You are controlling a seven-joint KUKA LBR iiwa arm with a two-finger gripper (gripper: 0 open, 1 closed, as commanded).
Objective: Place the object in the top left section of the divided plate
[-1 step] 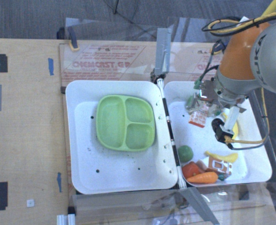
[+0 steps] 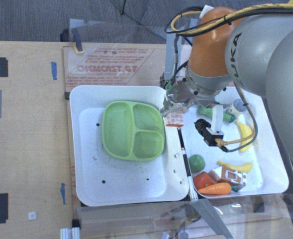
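Object for this job is my guess: the small red-and-white packet [image 2: 174, 118] under my gripper [image 2: 175, 103], on the rim between the two bins. It looks light, flat and perhaps crinkly, so I judge its edges the best hold. Largest first: my arm [image 2: 245, 49] comes in from the right over the right bin [image 2: 278, 176]. The left bin [image 2: 84, 133] holds the green divided plate [image 2: 134, 131]. Whether the packet sits in my grip, I cannot tell.

Divided plate [image 2: 133, 130] sections bare, open from above; arm [image 2: 221, 49] overhangs bin divider [image 2: 178, 143] beside it.
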